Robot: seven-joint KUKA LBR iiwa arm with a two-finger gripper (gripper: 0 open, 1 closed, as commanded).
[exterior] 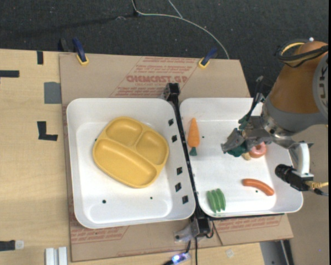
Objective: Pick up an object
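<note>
In the right bin lie an orange carrot near the left wall, a green ridged piece at the front, a red-orange sausage at the front right and a pink round piece at the right. My gripper hangs low over the middle right of this bin, right next to the pink piece. Its dark body hides what lies directly beneath it. A small teal and yellowish bit shows at its lower edge.
The left bin holds a yellow divided plate. The orange-banded arm reaches in over the right bin's far right corner. A black divider runs between the bins. Clamps sit at the board's back edge.
</note>
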